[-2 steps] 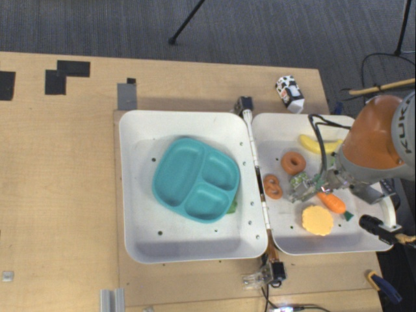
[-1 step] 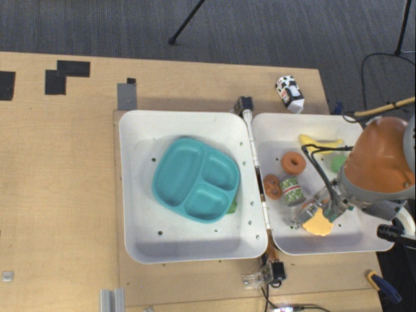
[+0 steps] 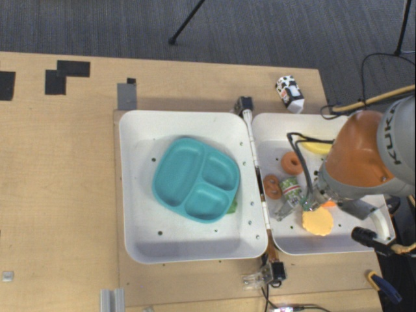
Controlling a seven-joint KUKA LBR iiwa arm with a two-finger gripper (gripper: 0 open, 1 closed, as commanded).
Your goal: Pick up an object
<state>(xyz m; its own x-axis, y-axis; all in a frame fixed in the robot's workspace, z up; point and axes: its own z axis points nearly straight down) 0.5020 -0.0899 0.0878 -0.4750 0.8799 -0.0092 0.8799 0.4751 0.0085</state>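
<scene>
Gripper [image 3: 308, 204], lower right of frame, finger state unreadable; yellow disc [image 3: 318, 222] just below-right, green-labelled piece [image 3: 289, 190] just left.

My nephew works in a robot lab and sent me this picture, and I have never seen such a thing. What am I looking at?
This is one picture, taken by a fixed camera above a wooden bench, looking down at a slant. The grey and orange shape on the right is a robot arm reaching in; its job is to pick up an object. Its gripper, the two-finger tool at its tip, is down in the right white bin among small toy foods: a yellow disc, an orange ring, a reddish round piece and a banana, partly hidden by the arm. I cannot tell whether it holds anything. The left white bin holds a teal divided plate. A small black-and-white carton lies on the bench outside the bins.
</scene>
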